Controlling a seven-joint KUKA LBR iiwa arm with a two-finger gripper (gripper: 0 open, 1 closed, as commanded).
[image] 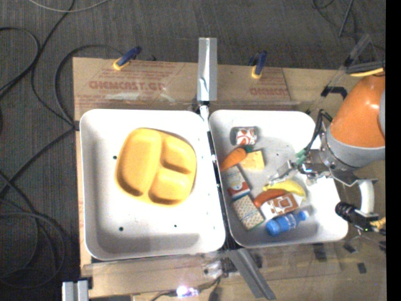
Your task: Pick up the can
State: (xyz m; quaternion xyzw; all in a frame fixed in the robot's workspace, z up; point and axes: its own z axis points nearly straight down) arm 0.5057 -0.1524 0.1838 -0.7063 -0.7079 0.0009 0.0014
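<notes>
The can [244, 135] is small, silver and red, and lies on its side near the back of the right bin [326, 227]. My gripper [292, 166] hangs over the right half of that bin, to the right of the can and nearer the front, just above a yellow banana [286, 189]. There is a clear gap between the gripper and the can, and nothing is seen held. The grey arm with its orange band [358, 121] comes in from the right edge.
Around the can lie an orange carrot [232, 158], a yellow cheese wedge [254, 161], two small boxes [236, 182] [249, 211], a red-and-white carton [281, 204] and a blue bottle [287, 222]. The left bin [100, 231] holds a yellow divided tray [156, 166].
</notes>
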